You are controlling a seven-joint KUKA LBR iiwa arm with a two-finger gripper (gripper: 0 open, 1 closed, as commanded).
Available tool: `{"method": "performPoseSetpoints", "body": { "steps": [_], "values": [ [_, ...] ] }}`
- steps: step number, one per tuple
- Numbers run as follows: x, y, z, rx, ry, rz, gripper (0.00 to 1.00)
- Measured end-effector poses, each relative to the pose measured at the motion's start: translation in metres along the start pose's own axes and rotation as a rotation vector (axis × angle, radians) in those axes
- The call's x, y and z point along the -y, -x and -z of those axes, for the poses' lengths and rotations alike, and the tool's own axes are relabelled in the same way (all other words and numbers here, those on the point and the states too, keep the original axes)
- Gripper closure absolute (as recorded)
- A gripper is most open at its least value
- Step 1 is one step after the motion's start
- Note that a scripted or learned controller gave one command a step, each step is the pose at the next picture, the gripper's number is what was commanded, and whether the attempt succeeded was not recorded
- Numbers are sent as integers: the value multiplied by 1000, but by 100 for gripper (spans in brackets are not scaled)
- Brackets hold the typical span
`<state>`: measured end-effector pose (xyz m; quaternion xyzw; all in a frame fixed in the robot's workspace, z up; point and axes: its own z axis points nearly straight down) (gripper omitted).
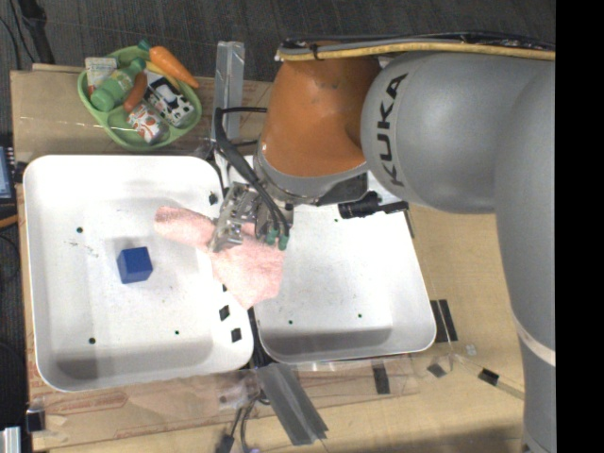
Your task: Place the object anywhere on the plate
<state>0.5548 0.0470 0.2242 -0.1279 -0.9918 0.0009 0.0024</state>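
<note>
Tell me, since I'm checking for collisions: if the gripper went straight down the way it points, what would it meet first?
Most likely the pink cloth, which lies draped over the bins' shared edge directly under the gripper. Depth is unclear, so it may already touch.

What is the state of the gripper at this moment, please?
Gripper: fingers closed on the pink cloth, which drapes over the divide between the two bins.

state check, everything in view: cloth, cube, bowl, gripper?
pink cloth: crumpled, draped over the rim between the two bins.
blue cube: resting flat in the left bin, apart from the cloth.
green bowl: upright behind the left bin, full of toy food.
gripper: down at the cloth.
</note>
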Motion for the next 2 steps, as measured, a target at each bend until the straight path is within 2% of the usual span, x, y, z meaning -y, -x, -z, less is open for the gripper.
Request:
{"method": "performPoseSetpoints", "body": {
  "steps": [1,2],
  "values": [
    [-41,-30,3,0,0,263,100],
    [-41,-30,3,1,0,262,0]
  ]
}}
